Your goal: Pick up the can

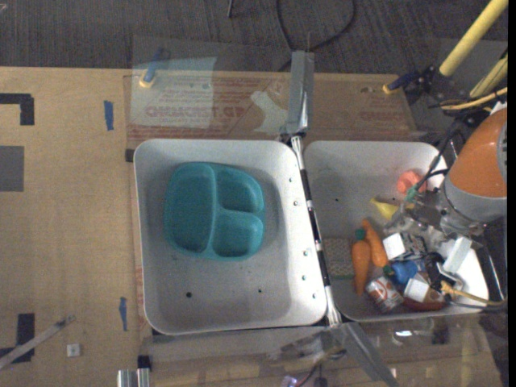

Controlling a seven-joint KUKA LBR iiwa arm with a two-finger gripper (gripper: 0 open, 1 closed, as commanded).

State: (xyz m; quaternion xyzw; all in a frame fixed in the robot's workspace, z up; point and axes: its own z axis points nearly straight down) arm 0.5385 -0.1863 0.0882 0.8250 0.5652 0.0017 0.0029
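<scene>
Reaching in from the right, my arm (484, 168) hangs over the right bin (339, 168) with my gripper (421, 230) low among the clutter; can't tell its finger state. The can (384, 292) lies tipped near the front wall, long axis diagonal, label unreadable. Nearby cardboard (185, 103) has blurry red lettering.

A teal plate (214, 210) sits in a white bin (153, 240); two orange carrots (367, 251) lie in the other; the desk (64, 216) is tan.

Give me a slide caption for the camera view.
Arm's hand over cluttered right bin; teal plate in left bin.
</scene>
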